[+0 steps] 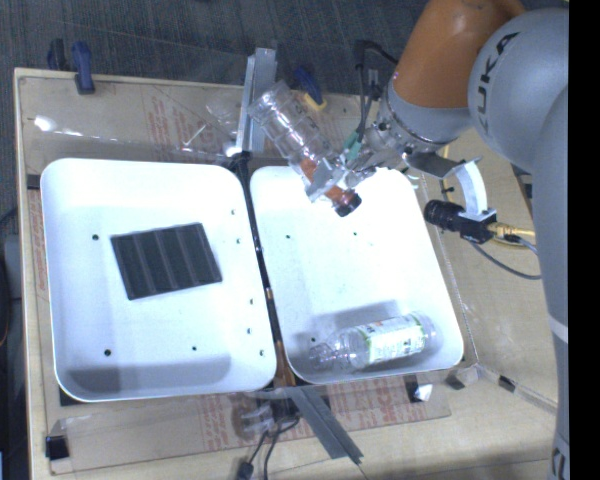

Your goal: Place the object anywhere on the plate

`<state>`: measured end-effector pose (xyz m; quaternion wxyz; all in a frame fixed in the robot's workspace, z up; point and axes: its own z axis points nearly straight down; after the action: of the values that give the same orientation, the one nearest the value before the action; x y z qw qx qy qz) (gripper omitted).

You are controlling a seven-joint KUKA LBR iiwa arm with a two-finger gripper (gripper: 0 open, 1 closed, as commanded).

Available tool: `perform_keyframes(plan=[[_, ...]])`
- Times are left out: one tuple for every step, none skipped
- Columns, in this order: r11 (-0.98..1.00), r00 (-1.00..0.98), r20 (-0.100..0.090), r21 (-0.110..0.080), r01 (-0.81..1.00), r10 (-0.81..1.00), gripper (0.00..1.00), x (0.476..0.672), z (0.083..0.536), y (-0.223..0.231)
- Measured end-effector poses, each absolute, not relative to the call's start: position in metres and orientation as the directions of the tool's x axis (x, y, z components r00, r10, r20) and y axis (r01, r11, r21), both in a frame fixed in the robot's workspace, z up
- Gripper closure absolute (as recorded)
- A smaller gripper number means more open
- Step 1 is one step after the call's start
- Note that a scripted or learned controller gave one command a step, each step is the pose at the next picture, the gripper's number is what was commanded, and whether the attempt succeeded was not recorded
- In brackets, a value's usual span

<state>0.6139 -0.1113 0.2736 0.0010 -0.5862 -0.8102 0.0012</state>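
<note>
Carrying looks to be the step in hand; the next move calls for a leftward swing to the dark ribbed plate (167, 259) in the left bin (70, 188); a clear plastic bottle (302, 148) hangs tilted above the right bin (420, 228), its orange-capped neck pinched in the gripper (348, 180); another bottle (375, 342) lies below.

The arm (500, 58) comes in from the right, its grey bulk filling the far right corner and running down the right side. The orange band (450, 33) sits above the wrist, which angles down and to the left. The gripper (352, 173) hangs at the far edge of the scene's right half (its fingers are too small and cluttered to read), tilted toward the left.
</note>
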Motion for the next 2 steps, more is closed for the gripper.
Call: perform_keyframes(plan=[[0.343, -0.343, 0.000, -0.004, 0.939, 0.939, 1.00, 0.573, 0.271, -0.043], [0.363, -0.363, 0.001, -0.005, 0.932, 0.932, 1.00, 0.566, 0.197, 0.032]])
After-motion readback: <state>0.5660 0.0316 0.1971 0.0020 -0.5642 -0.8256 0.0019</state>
